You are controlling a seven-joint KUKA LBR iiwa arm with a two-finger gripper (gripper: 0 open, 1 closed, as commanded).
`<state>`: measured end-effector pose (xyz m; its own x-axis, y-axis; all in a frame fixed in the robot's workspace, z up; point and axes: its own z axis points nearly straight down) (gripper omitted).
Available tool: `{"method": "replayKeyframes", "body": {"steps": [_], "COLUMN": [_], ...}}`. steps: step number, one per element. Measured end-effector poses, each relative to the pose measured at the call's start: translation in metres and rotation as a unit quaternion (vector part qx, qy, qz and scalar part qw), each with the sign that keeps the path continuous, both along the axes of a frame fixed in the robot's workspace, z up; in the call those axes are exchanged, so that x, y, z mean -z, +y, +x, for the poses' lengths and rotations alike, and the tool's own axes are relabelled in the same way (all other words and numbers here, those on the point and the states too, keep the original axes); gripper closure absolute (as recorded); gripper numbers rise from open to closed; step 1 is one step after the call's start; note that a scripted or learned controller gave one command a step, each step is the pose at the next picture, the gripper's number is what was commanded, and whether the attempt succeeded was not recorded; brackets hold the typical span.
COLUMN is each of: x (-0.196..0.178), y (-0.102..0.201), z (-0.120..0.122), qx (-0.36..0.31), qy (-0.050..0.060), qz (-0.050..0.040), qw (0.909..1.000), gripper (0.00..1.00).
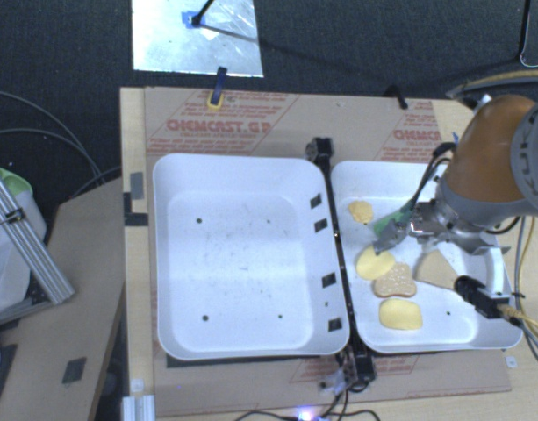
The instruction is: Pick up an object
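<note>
The right bin (367, 172) holds several small items. A small yellow piece (362, 210) lies near its left wall, and a larger yellow piece (374, 264) lies below it. A tan heart-shaped cookie (396, 282) and a yellow oval (400, 314) sit toward the front. A beige wedge (435, 270) rests to the right. A green object (387, 226) lies right at the tip of my gripper (407, 228), which is low over the middle of the right bin. The arm's wrist hides what lies under it.
The left bin (172, 182) stands beside the right one, separated by a black divider with clips (332, 235). The arm's orange band (497, 147) and grey wrist hang over the right bin's right side. A black part (479, 296) juts out near the front right corner.
</note>
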<state>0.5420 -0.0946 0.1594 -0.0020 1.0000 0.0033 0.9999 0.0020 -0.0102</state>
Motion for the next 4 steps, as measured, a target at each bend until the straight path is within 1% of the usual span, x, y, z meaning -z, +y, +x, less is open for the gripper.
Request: {"method": "replayKeyframes", "body": {"steps": [1, 2, 3, 4], "x": [0.063, 0.075, 0.074, 0.063], "y": [0.000, 0.008, -0.019, -0.018], "z": [0.078, -0.036, 0.050, 0.047], "qx": [-0.002, 0.002, -0.001, -0.001], "qy": [-0.006, -0.003, -0.010, -0.008], "qz": [-0.0016, -0.0011, -0.0031, -0.0018], "qw": [1.0000, 1.0000, 0.9999, 1.0000], "gripper": [0.00, 0.00, 0.00, 1.00]}}
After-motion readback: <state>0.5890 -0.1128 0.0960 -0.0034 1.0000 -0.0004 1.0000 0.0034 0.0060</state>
